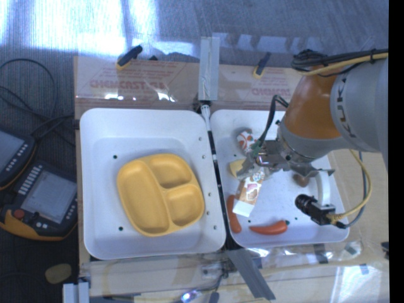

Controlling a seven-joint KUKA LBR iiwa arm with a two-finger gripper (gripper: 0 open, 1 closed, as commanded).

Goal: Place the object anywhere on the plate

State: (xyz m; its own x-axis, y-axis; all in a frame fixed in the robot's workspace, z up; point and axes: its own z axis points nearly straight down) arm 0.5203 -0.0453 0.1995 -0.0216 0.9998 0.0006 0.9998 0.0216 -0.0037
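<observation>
Starting at the 9 o'clock edge of the view, a teach pendant (pixel 35 194) with a grey screen and orange trim lies on the dark floor, clear of the bench.

The left bin (pixel 95 131) holds a yellow plate (pixel 161 193) with three compartments: one long section toward 9 o'clock and two smaller sections toward 3 o'clock. The plate sits near the centre of this bin, turned slightly off square.

A metal bracket (pixel 209 68) stands at 12 o'clock, above the seam between the two bins. Yellow clamps (pixel 129 55) grip the cardboard backing behind them.

The right bin (pixel 278 216) holds several items. A snack packet (pixel 249 193), white with orange print, lies tilted near the bin's centre, at 6 o'clock from the gripper. A pale yellow piece (pixel 237 167) sits just beside the packet at its 11 o'clock. A small round object (pixel 244 137) with orange markings lies toward 12 o'clock. A red sausage-shaped piece (pixel 233 214) rests along the 9 o'clock wall, and a red chili pepper (pixel 270 227) lies at 6 o'clock.

The gripper (pixel 260 160) is over the right bin, directly above the packet's upper end. Whether it is open, closed or gripping anything cannot be determined from this angle. The grey arm with its orange band (pixel 315 109) enters from 3 o'clock.
</observation>
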